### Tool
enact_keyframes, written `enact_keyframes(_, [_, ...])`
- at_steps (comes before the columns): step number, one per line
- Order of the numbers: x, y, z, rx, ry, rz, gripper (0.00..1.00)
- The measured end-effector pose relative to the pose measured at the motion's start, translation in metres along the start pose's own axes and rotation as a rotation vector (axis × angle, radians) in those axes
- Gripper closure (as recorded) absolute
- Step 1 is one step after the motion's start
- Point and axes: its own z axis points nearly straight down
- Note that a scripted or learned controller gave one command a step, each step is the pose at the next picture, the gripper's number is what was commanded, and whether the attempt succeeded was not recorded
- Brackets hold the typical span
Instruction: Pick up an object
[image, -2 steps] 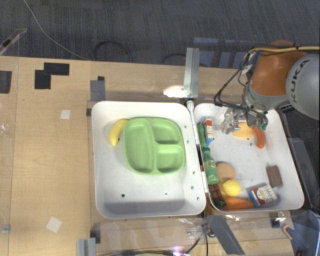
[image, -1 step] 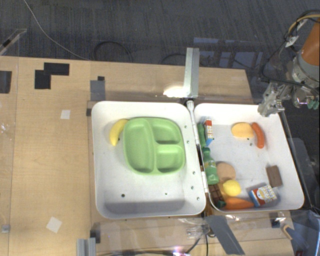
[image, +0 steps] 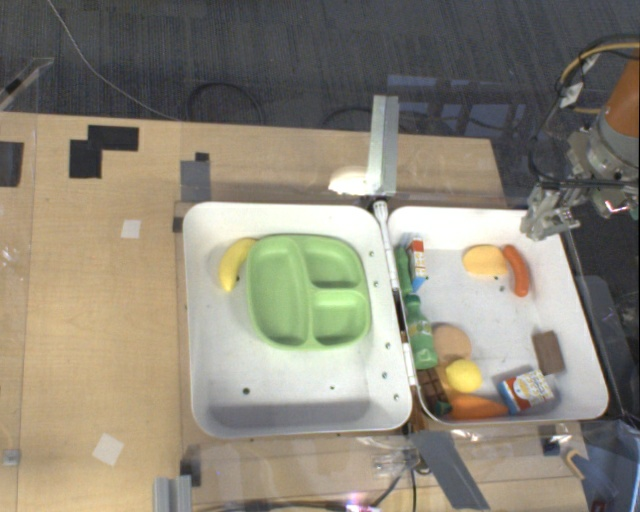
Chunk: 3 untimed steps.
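Two smooth white bins (image: 210, 400); metal end effector (image: 548, 215), grip state unclear, near glossy sausage (image: 516, 270).

A robot lab: wooden bench (image: 90, 330), white bins (image: 300, 415) (toy food), loose cables (image: 120, 90).

Single fixed camera above bench (image: 90, 300) — slanted downward look, both bins in frame — arm (image: 610, 140) entering right.

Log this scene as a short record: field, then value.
left bin: green divided plate, banana at its left edge
right bin: sausage, lemon, carrot, brown block, other small items
gripper: above the right bin's far right corner, nothing seen in it
arm: reaches in from the right
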Motion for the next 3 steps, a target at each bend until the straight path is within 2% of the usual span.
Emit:
enact_keyframes(1, [-0.009,-0.002,0.127,-0.004,0.006,0.261,1.00])
enact_keyframes(2, [-0.013,-0.005,-0.017,0.006,-0.013,0.346,1.00])
enact_keyframes(3, [0.067,0.017,0.011,-0.001,0.003,0.092,1.00])
